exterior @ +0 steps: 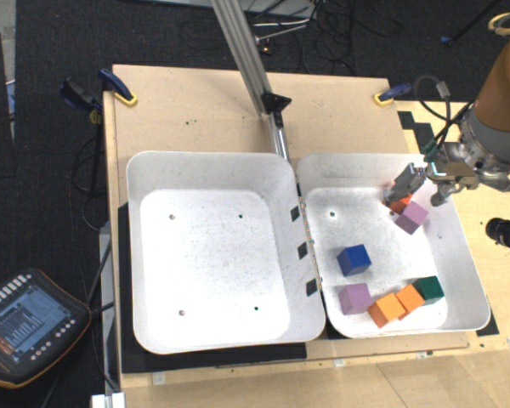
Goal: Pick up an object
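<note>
Six small blocks in the right bin (459, 253), none in the left bin (153, 177). Nearest the gripper (423, 192): a lilac block (411, 217), tilted on a corner, pale matte faces, touching a red-orange block (398, 203) at its upper left, that one partly hidden under a grey finger. Both close to the bin's far right wall. Gripper just above this pair, fingers spread wide, nothing visibly clamped between them. Nearer the front: a blue cube (354, 259) alone mid-bin, then a purple cube (354, 298), an orange cube (388, 307) and a green cube (427, 291) in a loose row.
</note>
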Controlling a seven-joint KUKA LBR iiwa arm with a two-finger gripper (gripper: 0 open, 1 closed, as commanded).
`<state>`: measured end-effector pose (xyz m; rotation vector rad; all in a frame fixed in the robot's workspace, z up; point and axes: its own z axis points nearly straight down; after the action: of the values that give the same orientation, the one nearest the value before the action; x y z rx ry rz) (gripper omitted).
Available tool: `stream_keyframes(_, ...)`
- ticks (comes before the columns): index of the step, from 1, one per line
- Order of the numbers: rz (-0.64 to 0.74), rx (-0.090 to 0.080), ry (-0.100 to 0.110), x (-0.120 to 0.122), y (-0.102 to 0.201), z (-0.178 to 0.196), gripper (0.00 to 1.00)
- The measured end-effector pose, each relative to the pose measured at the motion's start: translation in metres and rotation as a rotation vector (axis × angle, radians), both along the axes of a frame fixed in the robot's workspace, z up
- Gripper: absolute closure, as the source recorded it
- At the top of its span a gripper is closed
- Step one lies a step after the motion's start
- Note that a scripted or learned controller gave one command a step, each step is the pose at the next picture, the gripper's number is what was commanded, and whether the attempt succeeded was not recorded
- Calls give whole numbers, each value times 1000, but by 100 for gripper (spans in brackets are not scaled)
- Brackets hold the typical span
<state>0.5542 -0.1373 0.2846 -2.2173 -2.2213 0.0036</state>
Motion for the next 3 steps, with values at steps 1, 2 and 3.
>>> stream_keyframes(1,-1,-1,-4,1,0,2,0)
stream_keyframes(2,-2,0,1,5,5,-43,0)
stream_keyframes(3,-2,1,2,-1,15,-99,0)
